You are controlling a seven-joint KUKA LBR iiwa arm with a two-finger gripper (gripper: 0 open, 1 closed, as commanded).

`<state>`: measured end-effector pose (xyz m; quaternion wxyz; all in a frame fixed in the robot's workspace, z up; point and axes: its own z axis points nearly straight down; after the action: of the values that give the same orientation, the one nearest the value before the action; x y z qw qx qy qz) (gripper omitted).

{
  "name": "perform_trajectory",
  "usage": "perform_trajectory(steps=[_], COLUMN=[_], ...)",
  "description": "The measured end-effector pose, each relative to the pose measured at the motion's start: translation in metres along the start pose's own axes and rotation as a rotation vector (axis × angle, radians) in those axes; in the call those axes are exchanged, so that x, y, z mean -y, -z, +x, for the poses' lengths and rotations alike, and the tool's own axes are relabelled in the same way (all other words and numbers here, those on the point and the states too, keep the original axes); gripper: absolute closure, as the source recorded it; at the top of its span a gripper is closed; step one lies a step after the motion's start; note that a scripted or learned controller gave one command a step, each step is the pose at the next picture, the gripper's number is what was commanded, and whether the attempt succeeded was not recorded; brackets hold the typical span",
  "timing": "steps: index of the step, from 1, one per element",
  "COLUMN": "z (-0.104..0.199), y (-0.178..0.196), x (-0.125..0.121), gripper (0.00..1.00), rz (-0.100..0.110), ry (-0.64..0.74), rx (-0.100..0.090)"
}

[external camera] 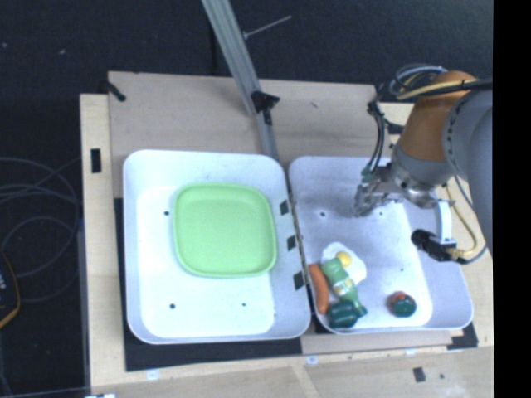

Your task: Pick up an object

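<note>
My gripper (366, 200) hangs over the upper middle of the right bin (332, 181), fingers pointing down with nothing between them. Below it, near the bin's front left, lies a cluster: a white and yellow fried egg toy (346, 258), a yellow-green bottle-like piece (339, 277), an orange carrot (319, 287) and a dark green piece (345, 313). A small red and green fruit (401, 304) rests at the front right. The gripper stands well apart from all of these.
A light green square plate (224, 230) lies in the left bin (149, 305). A grey pole (236, 56) slants up from between the bins at the back. The arm's grey and orange body (436, 131) covers the right bin's upper right corner.
</note>
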<state>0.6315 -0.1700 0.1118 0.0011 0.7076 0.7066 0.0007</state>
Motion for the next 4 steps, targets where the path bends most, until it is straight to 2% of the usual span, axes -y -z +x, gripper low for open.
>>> perform_trajectory(steps=[1,3,4], z=[0.004,0.007,0.053], y=[0.044,0.157,0.161], x=[0.002,0.012,0.025], gripper=[1.00,1.00,1.00], rz=[-0.001,-0.003,0.001], ry=[0.001,0.002,0.004], rx=[0.000,0.000,-0.001])
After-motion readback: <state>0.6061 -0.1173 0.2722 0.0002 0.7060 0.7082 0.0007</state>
